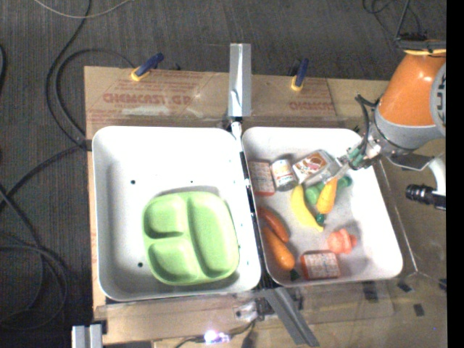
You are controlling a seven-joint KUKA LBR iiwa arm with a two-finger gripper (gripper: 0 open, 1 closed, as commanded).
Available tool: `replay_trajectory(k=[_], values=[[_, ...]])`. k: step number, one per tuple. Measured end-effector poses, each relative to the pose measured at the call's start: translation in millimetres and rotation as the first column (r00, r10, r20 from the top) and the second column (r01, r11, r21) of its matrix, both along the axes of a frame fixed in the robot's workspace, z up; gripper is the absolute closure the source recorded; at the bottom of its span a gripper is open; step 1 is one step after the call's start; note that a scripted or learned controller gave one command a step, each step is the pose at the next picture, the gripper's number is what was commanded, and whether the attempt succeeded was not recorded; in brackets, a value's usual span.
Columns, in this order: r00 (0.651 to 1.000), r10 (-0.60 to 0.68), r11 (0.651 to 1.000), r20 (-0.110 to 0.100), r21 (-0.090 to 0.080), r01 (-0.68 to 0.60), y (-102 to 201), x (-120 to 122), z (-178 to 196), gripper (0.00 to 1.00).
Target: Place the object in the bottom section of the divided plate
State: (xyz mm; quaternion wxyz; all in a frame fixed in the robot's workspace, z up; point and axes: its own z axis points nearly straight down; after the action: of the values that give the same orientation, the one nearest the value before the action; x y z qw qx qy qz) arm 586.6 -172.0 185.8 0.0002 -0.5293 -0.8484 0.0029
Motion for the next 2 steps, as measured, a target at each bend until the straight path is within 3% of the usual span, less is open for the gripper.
replay_trajectory(k=[1, 2], values=[[0.993, 0.114, 0.993, 0.0, 0.006, -0.114, 68, -17, -52, 1.0], [0.98, 0.2, 0.98, 0.002, 0.005, -0.2, 119, -36, -4, 1.0]])
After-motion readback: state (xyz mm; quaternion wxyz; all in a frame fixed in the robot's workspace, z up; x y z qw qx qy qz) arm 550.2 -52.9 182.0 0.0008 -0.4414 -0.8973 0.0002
